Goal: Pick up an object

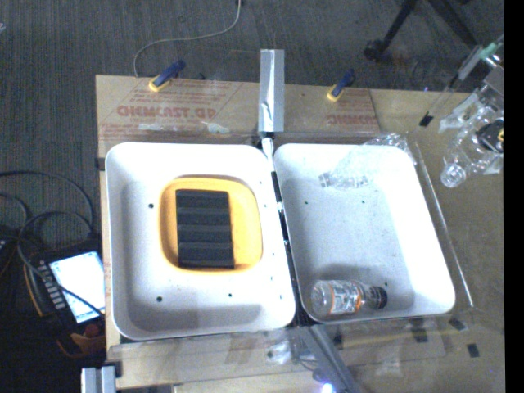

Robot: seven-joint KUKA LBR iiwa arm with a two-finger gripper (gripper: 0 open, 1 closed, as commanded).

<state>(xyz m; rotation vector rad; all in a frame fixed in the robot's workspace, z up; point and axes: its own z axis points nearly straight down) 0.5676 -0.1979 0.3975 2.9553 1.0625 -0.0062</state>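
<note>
A small clear bottle (pixel 348 296) with an orange label and a dark cap lies on its side in the near left corner of the right bin (pixel 426 219). A crumpled piece of clear plastic (pixel 344 178) rests near that bin's far wall. In the left bin (pixel 123 219) sits a yellow tray-like object (pixel 168 219) with a black ridged block (pixel 205 228) on it. My gripper (pixel 471 142) shows pale and blurred outside the right bin, beyond its far right corner, well away from all objects.
The bins stand side by side on a brown board (pixel 188 109) held by blue and yellow clamps (pixel 166 74). A metal strip (pixel 271 88) rises at the back between the bins. Cables and a device (pixel 70 281) lie on the floor at left.
</note>
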